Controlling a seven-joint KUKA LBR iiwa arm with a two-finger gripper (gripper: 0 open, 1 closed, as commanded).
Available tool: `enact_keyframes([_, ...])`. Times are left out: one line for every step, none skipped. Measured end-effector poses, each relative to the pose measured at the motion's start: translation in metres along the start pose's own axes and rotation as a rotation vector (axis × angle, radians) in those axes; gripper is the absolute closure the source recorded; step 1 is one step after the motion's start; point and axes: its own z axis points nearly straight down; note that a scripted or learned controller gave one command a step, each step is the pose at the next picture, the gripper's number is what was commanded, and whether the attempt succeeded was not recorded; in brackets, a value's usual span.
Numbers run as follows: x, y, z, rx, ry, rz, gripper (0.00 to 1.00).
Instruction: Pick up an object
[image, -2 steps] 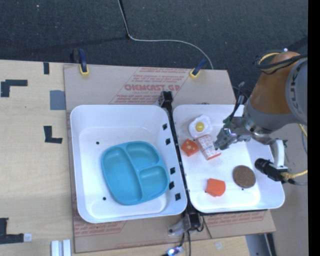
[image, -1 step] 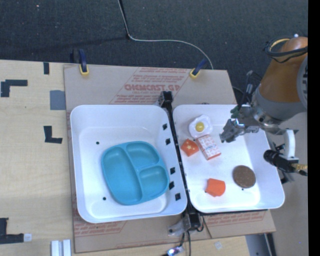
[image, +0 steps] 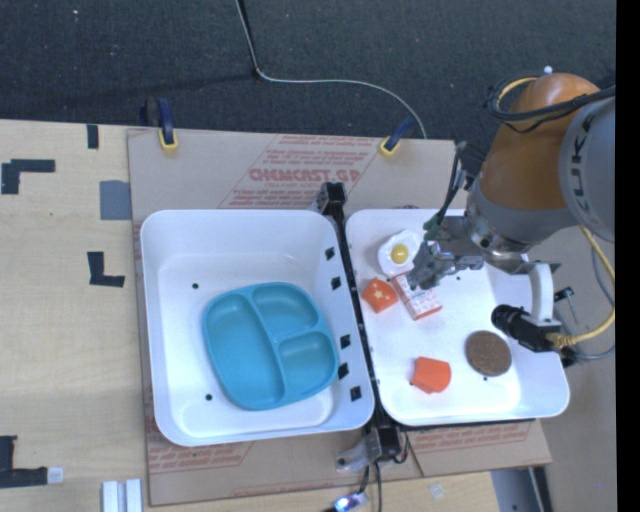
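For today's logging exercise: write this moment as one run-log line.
tool: over right bin, above small carton | blue plate: left bin

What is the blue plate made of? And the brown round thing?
The blue plate looks like smooth moulded plastic: even colour, rounded sections, a soft sheen. The brown round thing looks dull and speckled, maybe a toy cookie of plastic or foam; it is too small to tell for sure.

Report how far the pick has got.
Done: the gripper has reached into the right bin, beside the fried egg toy and over the small box. In hand: nothing visibly lifted. Left: grasp and raise one; orange block, brown disc lie untouched.
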Motion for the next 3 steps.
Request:
enact_keyframes([0.049, -0.014, 0.010, 0.002, -0.001, 0.002, 1.00])
enact_keyframes([0.099, -0.022, 0.006, 0.002, 0.000, 0.000, 1.00])
enact_keyframes([0.148, -0.024, 0.024, 0.004, -0.002, 0.001, 1.00])
